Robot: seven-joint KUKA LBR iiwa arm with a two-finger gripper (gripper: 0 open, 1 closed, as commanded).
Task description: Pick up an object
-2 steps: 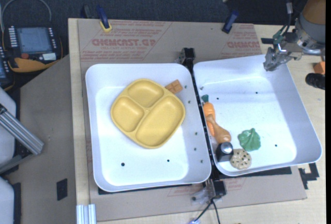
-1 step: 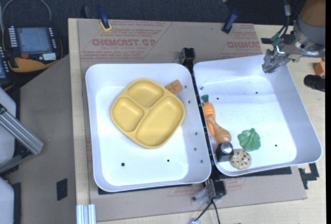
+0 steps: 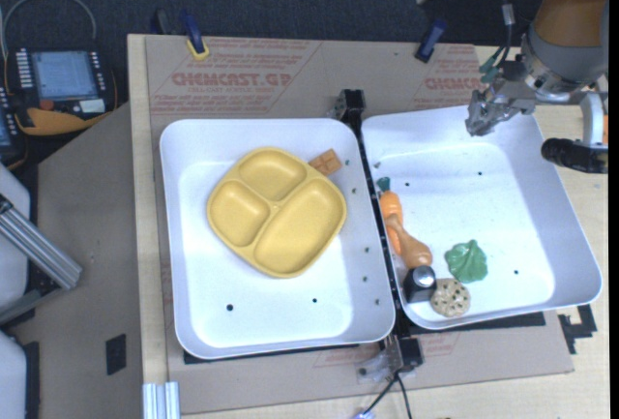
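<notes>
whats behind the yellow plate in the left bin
A small orange-brown block pokes out at the yellow divided plate's far right rim. Whether more lies under the plate is hidden.

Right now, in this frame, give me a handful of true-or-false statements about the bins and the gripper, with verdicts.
1. The yellow divided plate lies in the left bin. True.
2. The carrot lies in the left bin. False: it lies in the right bin, along its left wall.
3. The gripper is above the right bin's far edge. True.
4. The cookie sits on the plate. False: it is in the right bin, near the green leafy piece.
5. The gripper is above the cookie. False: it is well away from it.
</notes>
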